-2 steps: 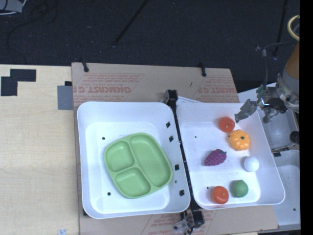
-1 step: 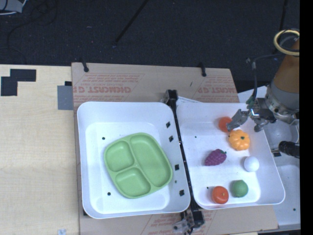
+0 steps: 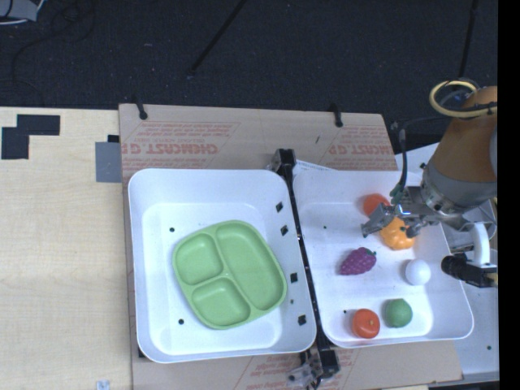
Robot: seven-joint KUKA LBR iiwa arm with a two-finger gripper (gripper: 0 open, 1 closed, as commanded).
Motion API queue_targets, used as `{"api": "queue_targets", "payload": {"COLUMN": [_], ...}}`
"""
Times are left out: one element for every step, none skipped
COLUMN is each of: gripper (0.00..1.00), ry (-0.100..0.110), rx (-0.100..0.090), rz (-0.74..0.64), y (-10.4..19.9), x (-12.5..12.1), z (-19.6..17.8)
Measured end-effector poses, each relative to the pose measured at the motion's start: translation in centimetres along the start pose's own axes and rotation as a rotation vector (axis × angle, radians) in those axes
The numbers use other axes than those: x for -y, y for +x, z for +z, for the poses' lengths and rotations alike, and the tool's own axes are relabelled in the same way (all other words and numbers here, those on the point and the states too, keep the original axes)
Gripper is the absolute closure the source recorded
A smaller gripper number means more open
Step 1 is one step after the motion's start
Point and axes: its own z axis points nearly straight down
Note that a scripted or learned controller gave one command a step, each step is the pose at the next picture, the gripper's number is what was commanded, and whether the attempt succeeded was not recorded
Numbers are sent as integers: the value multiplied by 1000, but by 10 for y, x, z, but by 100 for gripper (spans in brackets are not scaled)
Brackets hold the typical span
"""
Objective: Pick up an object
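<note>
Green divided plate (image 3: pixel 228 275) in left bin (image 3: pixel 154 193); fruit in right bin (image 3: pixel 333 193).

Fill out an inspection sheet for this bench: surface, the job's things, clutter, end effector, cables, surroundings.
Surface: two white bins side by side, left bin and right bin, on a cardboard sheet over a wooden bench.
Job's things: in the right bin, purple grapes, white ball, green ball, red-orange tomato, yellow-orange piece, red piece.
Clutter: green divided plate in the left bin.
End effector: low over the yellow-orange piece; finger state cannot be told.
Cables: yellow loop and dark leads at the arm.
Surroundings: dark carpet behind the bench.
</note>
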Motion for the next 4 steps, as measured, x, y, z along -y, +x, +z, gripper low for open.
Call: {"api": "queue_targets", "payload": {"gripper": [0,100,100,100], "ry": [-2,-5,-13,-11], "rx": [1,2,4,3], "rz": [1,3,-1,-1], "y": [-2,-3,-5,-5], "x": [0,0,-2,-2], "z": [44,31,-33,-76]}}
